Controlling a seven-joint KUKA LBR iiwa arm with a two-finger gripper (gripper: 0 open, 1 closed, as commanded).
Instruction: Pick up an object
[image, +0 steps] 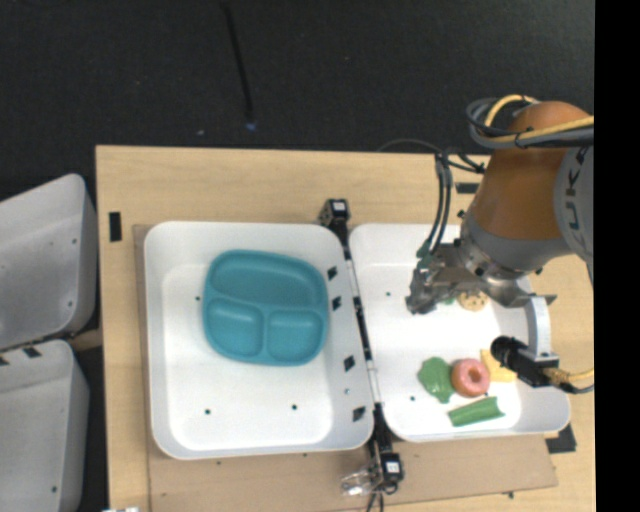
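Grey KUKA arm (520, 235) w/ fat orange band near wrist, dark letters on the casing, black cables looping alongside, dark metal gripper (425, 292).

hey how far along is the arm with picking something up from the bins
Nothing looks picked yet. The gripper is low in the right bin, while the pink donut, green pieces and a cookie-like piece lie on its floor. Grasping and lifting one remains.

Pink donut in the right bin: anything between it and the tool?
Nothing visible. The tool is over bare floor of the right bin, and only open white floor separates it from the pink donut. A green piece touches the donut's left side, off that line.
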